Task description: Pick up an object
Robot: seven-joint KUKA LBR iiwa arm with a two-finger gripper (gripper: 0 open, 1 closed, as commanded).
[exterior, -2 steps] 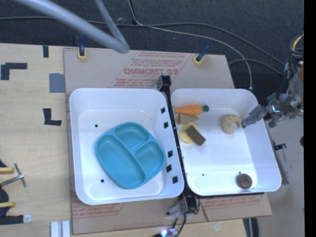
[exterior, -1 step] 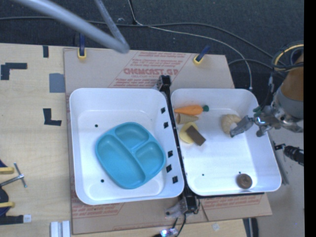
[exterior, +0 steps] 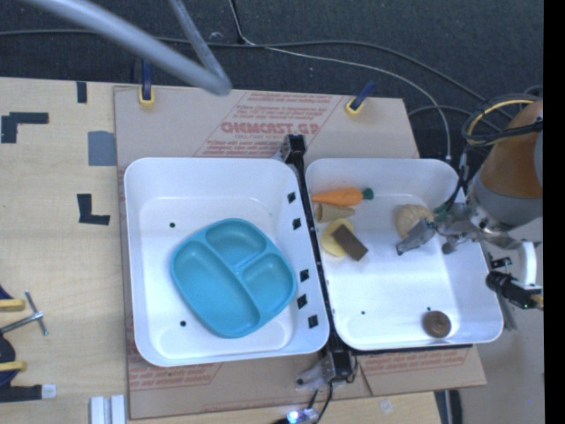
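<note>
The right bin (exterior: 388, 321) holds an orange carrot (exterior: 337, 197) with a green tip near its far left. A yellow and brown block (exterior: 343, 240) lies just below the carrot. A beige lump (exterior: 409, 215) sits toward the bin's right side, and a small brown round piece (exterior: 436, 323) rests in the near right corner. My gripper (exterior: 425, 244) reaches in over the right wall, low in the bin, just below and beside the beige lump. Its fingers are spread, with nothing between them.
A blue divided plate (exterior: 233, 275) lies in the left bin (exterior: 141, 237). A black divider (exterior: 305, 237) runs between the bins. Cables trail across the dark floor behind the bench, and two clamps (exterior: 146, 94) hold the cardboard base.
</note>
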